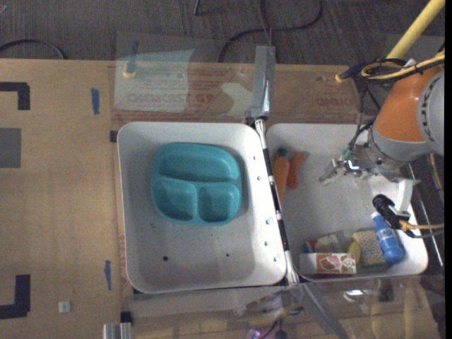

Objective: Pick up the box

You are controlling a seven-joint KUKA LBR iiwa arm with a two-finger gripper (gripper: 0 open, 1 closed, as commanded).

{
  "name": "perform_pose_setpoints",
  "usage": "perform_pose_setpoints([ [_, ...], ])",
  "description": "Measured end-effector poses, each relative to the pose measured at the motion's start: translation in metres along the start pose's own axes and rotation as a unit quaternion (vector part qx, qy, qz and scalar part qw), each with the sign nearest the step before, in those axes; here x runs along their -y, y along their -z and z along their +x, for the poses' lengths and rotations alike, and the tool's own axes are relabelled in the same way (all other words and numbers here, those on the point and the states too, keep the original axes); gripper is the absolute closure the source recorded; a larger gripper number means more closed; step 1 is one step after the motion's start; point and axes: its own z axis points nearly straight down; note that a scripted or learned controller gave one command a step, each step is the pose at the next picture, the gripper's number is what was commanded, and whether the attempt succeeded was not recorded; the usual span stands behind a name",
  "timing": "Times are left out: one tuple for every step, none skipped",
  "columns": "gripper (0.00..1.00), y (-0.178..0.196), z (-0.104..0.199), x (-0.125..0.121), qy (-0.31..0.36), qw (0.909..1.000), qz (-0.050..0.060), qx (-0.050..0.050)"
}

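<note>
Reaching in from the right, the grey arm (406, 122) with its orange band places the gripper (339, 169) over the upper middle of the right bin (332, 210), above a bare patch of white floor. From this slanted view it cannot be told whether the gripper is spread or pressed together, and it cannot be told whether it touches the floor beneath it.

The box (328, 263), white with a reddish picture on its face, lies flat along the near wall of the right bin, close to that bin's near-left corner. It is well apart from the gripper, with open floor between the two.

A small pale packet (326, 244) sits just behind the box, on the side toward the gripper; whether they touch is unclear. A yellowish sponge (367, 247) lies just beside the box's right end, and a blue bottle (388, 240) rests against the sponge's far side, near the bin's right wall.

Two orange carrots (288, 173) lie side by side at the right bin's far-left edge, to the left of the gripper and apart from it.

The left bin (205, 253) holds a teal divided plate (196, 182) in its far half. Both bins sit on a brown bench (56, 210).
</note>
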Motion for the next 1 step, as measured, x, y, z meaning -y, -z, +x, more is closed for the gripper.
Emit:
perform_pose_setpoints([
  [1.00,0.0123,-0.0019,-0.0017,0.000,1.0000,-0.003,0.002],
])
